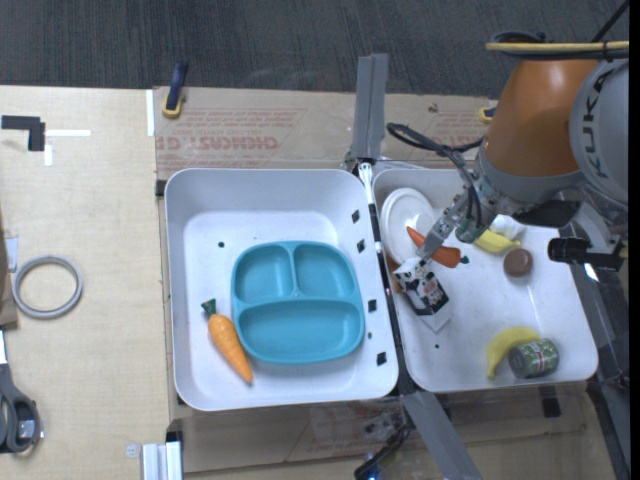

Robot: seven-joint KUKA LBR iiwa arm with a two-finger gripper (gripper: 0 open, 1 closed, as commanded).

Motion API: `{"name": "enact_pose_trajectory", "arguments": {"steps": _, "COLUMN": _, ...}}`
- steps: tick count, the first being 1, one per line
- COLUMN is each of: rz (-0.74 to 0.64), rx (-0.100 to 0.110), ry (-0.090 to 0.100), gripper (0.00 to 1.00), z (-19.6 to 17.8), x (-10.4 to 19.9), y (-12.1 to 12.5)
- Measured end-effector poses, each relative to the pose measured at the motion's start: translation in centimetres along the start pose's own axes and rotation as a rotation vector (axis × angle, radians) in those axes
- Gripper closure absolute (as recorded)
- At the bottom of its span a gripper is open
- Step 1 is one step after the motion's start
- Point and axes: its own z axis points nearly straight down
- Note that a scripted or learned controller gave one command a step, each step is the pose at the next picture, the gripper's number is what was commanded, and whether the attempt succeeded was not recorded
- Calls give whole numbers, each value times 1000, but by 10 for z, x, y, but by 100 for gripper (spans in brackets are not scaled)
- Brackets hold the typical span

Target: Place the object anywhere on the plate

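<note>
A blue divided plate (298,303) lies in the middle of the left bin (190,268). Beside its left edge rests an orange carrot (229,343) with a green top. My gripper (422,290) is down in the right bin (565,313), close to that bin's left wall. Just above it to the right lie a small red-orange piece (447,256) and an orange sliver (415,236). I see nothing clearly between the gripper's tips.
The right bin also holds a white disc (402,213), a yellow piece (493,240), a brown ball (517,262), a banana (503,346) and a green can (535,359). On the bench at left lie a tape ring (45,286) and scissors (15,418).
</note>
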Motion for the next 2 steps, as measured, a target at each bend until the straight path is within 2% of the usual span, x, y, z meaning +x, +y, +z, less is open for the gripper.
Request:
{"name": "enact_pose_trajectory", "arguments": {"steps": 1, "rz": -53, "rx": 0, "ry": 0, "gripper": 100, "z": 0, "x": 78, "y": 44}}
{"name": "enact_pose_trajectory", "arguments": {"steps": 2, "rz": -52, "rx": 0, "ry": 0, "gripper": 0, "z": 0, "x": 78, "y": 44}}
